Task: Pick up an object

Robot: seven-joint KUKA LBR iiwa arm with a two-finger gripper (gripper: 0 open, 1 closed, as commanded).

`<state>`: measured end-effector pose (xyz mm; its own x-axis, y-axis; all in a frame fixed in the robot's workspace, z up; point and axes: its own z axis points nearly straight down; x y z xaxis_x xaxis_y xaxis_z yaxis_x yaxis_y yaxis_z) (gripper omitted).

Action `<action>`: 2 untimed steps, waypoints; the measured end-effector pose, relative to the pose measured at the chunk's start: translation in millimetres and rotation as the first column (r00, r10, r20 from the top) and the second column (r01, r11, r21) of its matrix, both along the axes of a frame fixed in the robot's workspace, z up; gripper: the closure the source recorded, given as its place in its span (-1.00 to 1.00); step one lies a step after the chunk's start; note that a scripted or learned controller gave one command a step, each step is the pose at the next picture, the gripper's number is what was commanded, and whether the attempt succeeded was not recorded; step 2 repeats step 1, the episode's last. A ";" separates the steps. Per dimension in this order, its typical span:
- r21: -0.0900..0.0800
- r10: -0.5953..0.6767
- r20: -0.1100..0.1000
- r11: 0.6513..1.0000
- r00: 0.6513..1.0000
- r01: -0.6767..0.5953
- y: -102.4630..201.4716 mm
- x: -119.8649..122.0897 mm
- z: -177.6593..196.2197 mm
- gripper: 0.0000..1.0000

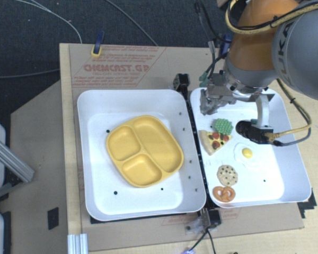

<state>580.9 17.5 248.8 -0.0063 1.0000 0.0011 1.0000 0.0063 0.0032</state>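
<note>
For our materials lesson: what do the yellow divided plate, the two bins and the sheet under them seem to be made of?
Yellow plate: probably moulded plastic, smooth with a soft sheen and rounded compartment walls.
Left bin and right bin: likely thin formed plastic, glossy white with rounded corners and raised rims.
Sheet beneath: looks like brown cardboard or paper-faced board, matt, with red printed lettering; which one is unclear.

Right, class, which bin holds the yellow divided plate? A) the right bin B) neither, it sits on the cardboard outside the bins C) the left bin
C: the yellow divided plate lies inside the left bin, while the right bin holds toy foods like the pizza slice.
</note>
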 end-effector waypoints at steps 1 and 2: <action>0.001 0.000 -0.007 1.000 1.000 0.000 56.2 2.8 -17.8 1.00; 0.001 0.000 -0.007 1.000 1.000 0.000 56.2 2.8 -17.8 1.00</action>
